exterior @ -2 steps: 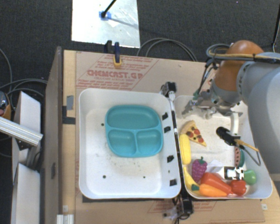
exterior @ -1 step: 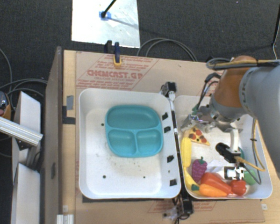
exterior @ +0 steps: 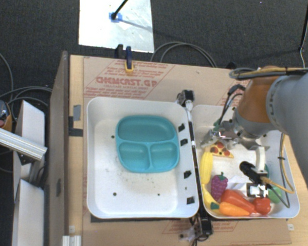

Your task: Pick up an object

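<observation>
Carrot (exterior: 235,204) and tomato (exterior: 262,205) toys crowd the right bin's (exterior: 203,117) near edge. Farther back lies a pizza slice (exterior: 222,149), probably light, stiff plastic, best pinched across its edges. The gripper (exterior: 221,135) hangs just above it; I cannot tell its spread.

arm (exterior: 295,104) showing as grey, smooth rounded shell w/ orange band (exterior: 254,103) wrapping it above wrist. thin dark cables (exterior: 231,101) running beside band. gripper (exterior: 218,137) looking silver, metallic.

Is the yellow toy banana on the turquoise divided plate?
No, the yellow toy banana lies in the right white bin, away from the turquoise plate.
</observation>
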